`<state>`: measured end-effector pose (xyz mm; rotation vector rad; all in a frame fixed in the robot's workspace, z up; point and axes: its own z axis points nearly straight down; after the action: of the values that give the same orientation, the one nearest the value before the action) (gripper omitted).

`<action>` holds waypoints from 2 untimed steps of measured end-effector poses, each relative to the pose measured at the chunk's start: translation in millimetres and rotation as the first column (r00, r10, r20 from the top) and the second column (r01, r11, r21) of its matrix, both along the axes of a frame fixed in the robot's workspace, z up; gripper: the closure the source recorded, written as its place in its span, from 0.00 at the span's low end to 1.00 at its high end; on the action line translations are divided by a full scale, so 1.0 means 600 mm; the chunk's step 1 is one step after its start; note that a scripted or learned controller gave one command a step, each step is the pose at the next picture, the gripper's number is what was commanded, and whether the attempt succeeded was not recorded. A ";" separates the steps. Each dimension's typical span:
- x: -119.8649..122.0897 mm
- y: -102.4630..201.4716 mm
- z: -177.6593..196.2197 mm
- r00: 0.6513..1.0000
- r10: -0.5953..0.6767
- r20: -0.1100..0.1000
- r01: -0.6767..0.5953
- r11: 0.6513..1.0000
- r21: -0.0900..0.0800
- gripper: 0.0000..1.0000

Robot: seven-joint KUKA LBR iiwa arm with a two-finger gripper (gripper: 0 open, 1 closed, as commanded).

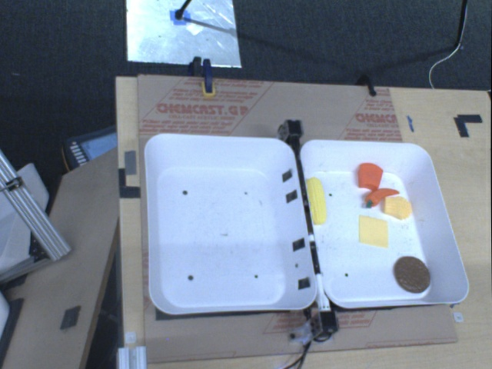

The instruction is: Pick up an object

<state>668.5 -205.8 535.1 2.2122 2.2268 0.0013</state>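
The right bin (442, 206) holds several small objects. A yellow corn cob (316, 200) lies along its left wall. Near the back sits an orange piece (369, 175), with a small orange carrot-like piece (379, 197) just below it. A yellow-orange block (397, 207) rests beside those. A flat yellow square (374, 231) lies in the middle, and a brown round cookie (412, 274) sits at the front right corner.
The left bin (161, 167) stands beside the right one, joined by a row of black clips (296, 221). Both rest on a cardboard sheet (254, 106) clamped at the back. A shiny metal plate (183, 21) lies on the dark floor behind.
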 end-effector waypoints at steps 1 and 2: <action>0.000 0.000 0.001 1.000 0.001 0.000 -0.001 1.000 0.000 1.00; 0.000 0.000 0.001 1.000 0.001 0.000 -0.001 1.000 0.000 1.00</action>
<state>668.6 -205.6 535.4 2.2108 2.2274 0.0011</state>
